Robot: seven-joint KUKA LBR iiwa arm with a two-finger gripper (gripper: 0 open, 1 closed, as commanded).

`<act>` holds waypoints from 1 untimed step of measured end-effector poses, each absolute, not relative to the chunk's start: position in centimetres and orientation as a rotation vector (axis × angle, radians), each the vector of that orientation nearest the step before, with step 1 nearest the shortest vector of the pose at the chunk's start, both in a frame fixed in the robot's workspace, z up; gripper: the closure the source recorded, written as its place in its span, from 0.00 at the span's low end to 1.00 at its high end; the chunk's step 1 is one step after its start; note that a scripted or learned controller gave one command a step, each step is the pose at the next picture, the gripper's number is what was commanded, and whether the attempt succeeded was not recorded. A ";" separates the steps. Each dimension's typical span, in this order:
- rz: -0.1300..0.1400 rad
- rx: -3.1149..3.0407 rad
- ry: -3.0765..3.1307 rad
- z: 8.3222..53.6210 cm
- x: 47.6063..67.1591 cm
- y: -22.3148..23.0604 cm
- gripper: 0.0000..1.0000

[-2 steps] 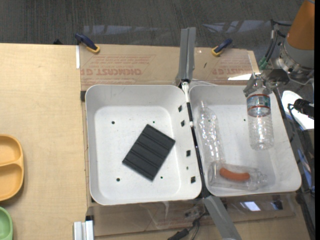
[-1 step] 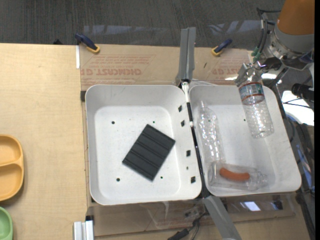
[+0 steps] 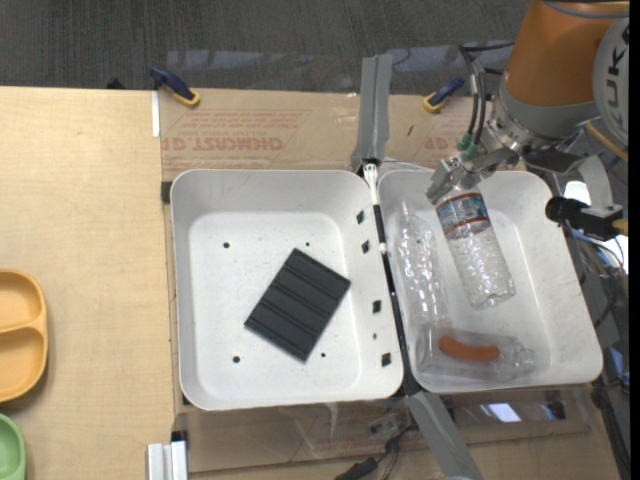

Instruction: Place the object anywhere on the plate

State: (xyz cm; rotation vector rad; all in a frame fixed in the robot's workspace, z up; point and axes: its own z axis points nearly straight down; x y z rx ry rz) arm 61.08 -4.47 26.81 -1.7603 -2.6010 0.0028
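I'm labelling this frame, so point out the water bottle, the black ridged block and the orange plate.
water bottle (image 3: 478,251), camera view, on its clear ribbed body
black ridged block (image 3: 298,303), camera view, middle of its top face
orange plate (image 3: 18,353), camera view, on its lower compartment

The two bins (image 3: 190,268) look like smooth, slightly glossy white plastic. In the left one lies a matt black ribbed pad (image 3: 298,303), rubbery or plastic in look. The right one holds a clear, crinkled plastic bottle (image 3: 478,253) with a paper-like label, a second clear bottle (image 3: 420,263), glossy and crumpled, and a shiny transparent wrap around an orange-red piece (image 3: 470,349). The bench (image 3: 80,188) appears as pale matt wood. Brown cardboard (image 3: 250,128) lies behind the bins. A plate (image 3: 20,333) is smooth orange plastic. The arm's band (image 3: 560,38) is glossy orange.
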 end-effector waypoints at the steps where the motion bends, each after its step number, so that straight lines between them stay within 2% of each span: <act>1: 0.003 -1.538 -2.737 19.3 58.7 0.3 1.00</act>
